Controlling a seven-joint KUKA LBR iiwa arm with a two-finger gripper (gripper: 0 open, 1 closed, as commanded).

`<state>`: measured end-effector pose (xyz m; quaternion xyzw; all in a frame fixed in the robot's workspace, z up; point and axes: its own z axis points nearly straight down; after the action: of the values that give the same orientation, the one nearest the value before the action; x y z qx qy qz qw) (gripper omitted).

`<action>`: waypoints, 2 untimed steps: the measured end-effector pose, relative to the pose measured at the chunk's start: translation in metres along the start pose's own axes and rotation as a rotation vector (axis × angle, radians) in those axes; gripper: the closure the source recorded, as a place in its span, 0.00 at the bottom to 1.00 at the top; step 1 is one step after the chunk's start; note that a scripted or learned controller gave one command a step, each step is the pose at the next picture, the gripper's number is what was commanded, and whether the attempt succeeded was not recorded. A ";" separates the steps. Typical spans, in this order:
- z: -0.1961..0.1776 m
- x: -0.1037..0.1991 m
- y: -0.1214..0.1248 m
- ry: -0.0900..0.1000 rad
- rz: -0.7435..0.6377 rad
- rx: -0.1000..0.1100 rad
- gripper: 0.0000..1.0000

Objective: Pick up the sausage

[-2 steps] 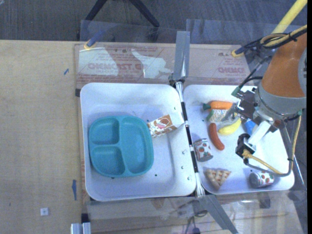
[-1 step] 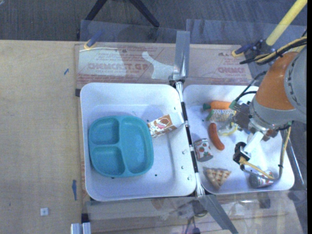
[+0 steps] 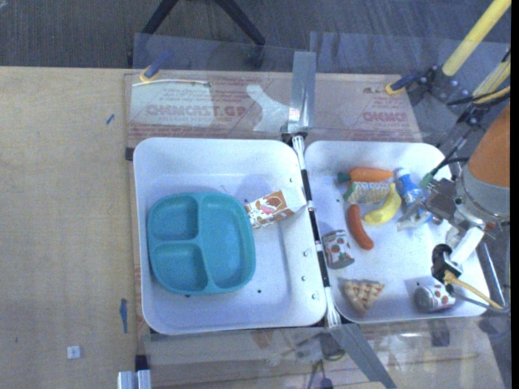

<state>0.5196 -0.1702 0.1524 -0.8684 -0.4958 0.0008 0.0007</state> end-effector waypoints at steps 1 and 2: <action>-0.012 -0.044 -0.021 0.001 0.028 0.003 0.00; -0.072 0.005 -0.049 0.000 0.138 -0.001 0.00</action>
<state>0.4801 -0.1411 0.2247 -0.9006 -0.4346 0.0004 0.0002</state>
